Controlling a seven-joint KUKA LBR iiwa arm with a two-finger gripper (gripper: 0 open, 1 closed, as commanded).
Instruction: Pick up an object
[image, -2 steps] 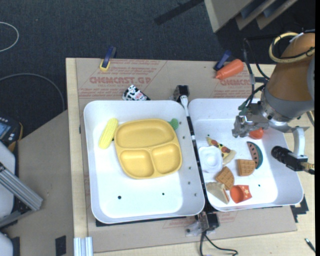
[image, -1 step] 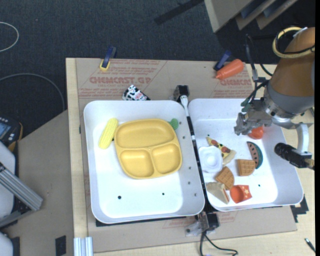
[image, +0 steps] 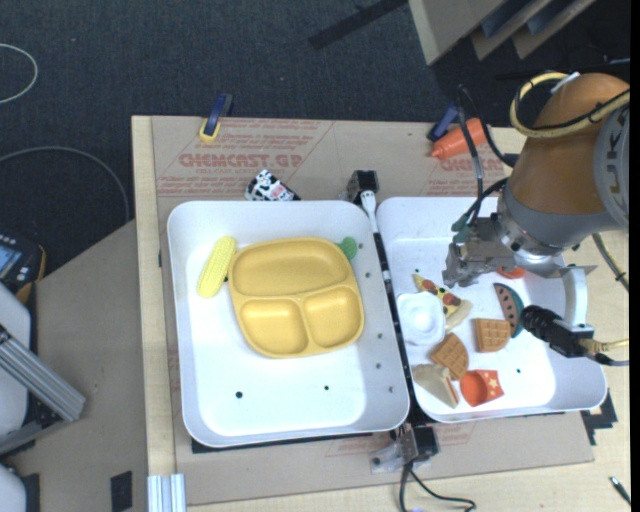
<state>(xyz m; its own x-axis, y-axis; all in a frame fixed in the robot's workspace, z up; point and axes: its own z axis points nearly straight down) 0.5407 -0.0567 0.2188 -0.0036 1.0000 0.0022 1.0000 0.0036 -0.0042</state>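
Arm (image: 565, 150): I see it reaching in from the right, orange band above the wrist, bent down over the right bin (image: 570, 385).
Pincer (image: 462, 268): low over the upper left part of the right bin; I cannot tell its state from this angle, and I see no item in it.
Pizza slice toy (image: 445, 296): directly below the pincer, just beside it; contact cannot be judged.
White cup (image: 420, 316): below and slightly left of the pincer, near.
Waffle piece (image: 490, 334): below and right of the pincer.
Second waffle-like piece (image: 451, 354): below the pincer, past the white cup.
Watermelon slice (image: 508, 305): right of the pincer, slightly lower.
Red item (image: 482, 387): well below the pincer, near the bin's front edge.
Tan wedge (image: 436, 384): touching the red item's left side.
Left bin (image: 290, 400): left of the pincer.
Yellow divided tray (image: 297, 296): well left of the pincer, inside the left bin.
Corn cob (image: 215, 266): furthest left, against the tray's left side.
Green item (image: 348, 246): left of the pincer, at the tray's upper right corner.
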